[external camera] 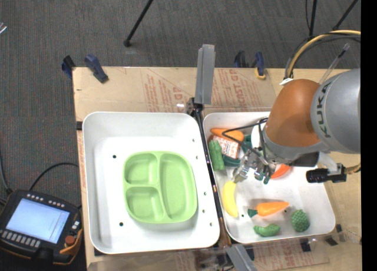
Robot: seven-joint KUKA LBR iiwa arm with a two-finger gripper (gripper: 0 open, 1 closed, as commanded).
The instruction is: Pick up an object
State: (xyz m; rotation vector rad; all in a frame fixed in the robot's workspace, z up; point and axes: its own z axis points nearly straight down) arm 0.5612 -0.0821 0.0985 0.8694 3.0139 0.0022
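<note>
Camera view showed you the gripper (252,169) low in the right bin (321,196), just above the banana (230,198); whether it was open or closed, I couldn't tell. Nothing looked lifted, so the pick remained undone.

A brown cardboard-covered bench (147,87) carries two shallow white plastic bins: the left bin (94,146) at nine o'clock, the right bin (321,196) touching it at three o'clock.
</note>
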